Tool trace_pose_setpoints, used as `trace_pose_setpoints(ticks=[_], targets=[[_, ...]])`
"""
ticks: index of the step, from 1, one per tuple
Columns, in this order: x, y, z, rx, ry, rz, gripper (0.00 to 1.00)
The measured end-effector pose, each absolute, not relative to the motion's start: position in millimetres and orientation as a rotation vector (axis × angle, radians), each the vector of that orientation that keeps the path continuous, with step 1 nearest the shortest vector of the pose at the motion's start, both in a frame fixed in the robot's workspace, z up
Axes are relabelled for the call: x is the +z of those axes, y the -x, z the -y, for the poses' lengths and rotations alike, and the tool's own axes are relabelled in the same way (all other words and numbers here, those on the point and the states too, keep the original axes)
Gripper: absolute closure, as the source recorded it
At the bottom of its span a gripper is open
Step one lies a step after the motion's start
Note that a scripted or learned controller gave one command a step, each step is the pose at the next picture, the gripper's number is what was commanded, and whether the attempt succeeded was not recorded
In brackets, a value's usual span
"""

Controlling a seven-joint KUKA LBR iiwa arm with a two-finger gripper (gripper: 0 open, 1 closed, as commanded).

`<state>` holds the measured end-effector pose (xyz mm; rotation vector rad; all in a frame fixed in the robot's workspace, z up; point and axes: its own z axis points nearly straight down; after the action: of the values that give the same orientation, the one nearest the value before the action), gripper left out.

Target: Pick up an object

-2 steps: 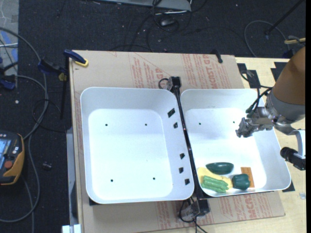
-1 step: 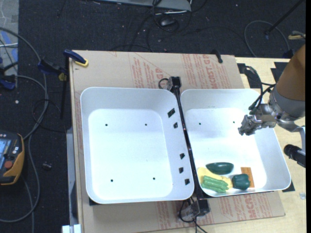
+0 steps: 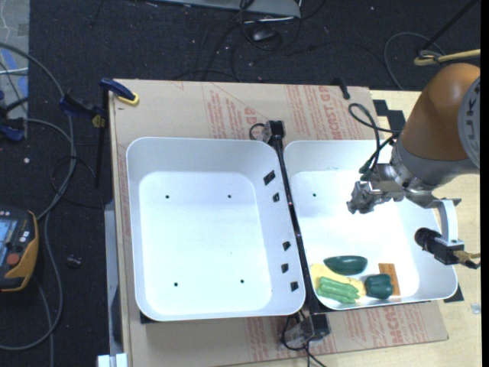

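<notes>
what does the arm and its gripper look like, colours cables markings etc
The arm is a rounded grey body with a broad orange band above the wrist and part of a dark letter marking at its right edge. Black cables loop along its left side down to the gripper, a small grey metal assembly. A white bracket with a black cylindrical part hangs below the wrist.

Arm (image 3: 443, 121) reaching in from right (orange band showing), hand (image 3: 362, 197) lowered.
</notes>
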<state>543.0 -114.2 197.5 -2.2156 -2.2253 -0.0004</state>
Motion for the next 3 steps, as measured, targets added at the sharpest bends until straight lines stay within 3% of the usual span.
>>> trace_pose_setpoints(ticks=[3], targets=[[226,-573.9,-30,-0.001,2.216,2.226,1.00]])
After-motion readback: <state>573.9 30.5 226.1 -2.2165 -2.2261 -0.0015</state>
